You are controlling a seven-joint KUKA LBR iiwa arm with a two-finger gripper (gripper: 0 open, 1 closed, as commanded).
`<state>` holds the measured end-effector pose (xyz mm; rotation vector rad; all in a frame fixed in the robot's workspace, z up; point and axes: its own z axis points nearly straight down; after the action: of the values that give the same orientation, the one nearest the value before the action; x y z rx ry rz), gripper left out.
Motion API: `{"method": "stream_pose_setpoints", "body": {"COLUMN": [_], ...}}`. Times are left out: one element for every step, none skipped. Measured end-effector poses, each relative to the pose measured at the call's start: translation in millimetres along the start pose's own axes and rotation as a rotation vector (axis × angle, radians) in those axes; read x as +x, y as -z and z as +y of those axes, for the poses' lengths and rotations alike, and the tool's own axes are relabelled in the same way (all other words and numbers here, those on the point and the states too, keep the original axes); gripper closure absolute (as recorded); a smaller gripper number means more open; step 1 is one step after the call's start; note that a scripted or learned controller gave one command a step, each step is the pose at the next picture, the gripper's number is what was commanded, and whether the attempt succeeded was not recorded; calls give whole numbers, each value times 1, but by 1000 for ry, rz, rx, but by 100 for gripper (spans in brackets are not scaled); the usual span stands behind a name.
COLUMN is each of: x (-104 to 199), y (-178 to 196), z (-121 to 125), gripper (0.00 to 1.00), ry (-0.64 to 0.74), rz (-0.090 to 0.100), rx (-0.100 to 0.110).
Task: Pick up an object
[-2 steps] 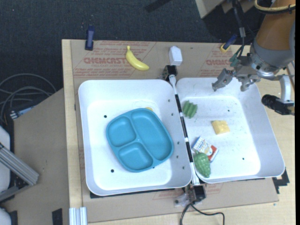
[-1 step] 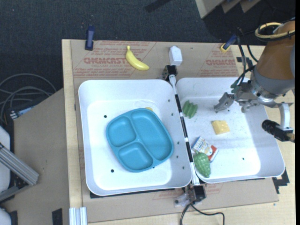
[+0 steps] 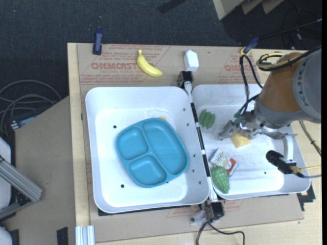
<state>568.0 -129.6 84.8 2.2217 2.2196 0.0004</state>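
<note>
My gripper (image 3: 238, 130) is low in the right bin (image 3: 265, 185), near its middle, with the grey arm and orange band (image 3: 278, 88) rising behind it to the right. A small yellow block (image 3: 241, 140) lies right under the gripper's tip, partly covered by it. I cannot tell whether the block is held. A green leafy piece (image 3: 207, 119) lies to the gripper's left by the bin wall. A white and red packet (image 3: 224, 162) and a green lumpy object (image 3: 220, 179) lie toward the bin's front left.
The left bin (image 3: 102, 137) holds a blue divided plate (image 3: 151, 151). On the bench behind the bins lie a banana (image 3: 148, 66), a white block (image 3: 191, 59) and a blue clip (image 3: 97, 40). Cables run along the right bin's back and right side.
</note>
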Motion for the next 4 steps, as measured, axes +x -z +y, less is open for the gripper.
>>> {"method": "stream_pose_setpoints", "body": {"x": [0,0,0,0], "y": [15,12,22,22], "z": [5,2,3,3], "gripper": [100,0,100,0], "ry": [1,0,-1,-1], "rz": [-2,-2,-2,-2], "rx": [-14,-7,-9,-9]}}
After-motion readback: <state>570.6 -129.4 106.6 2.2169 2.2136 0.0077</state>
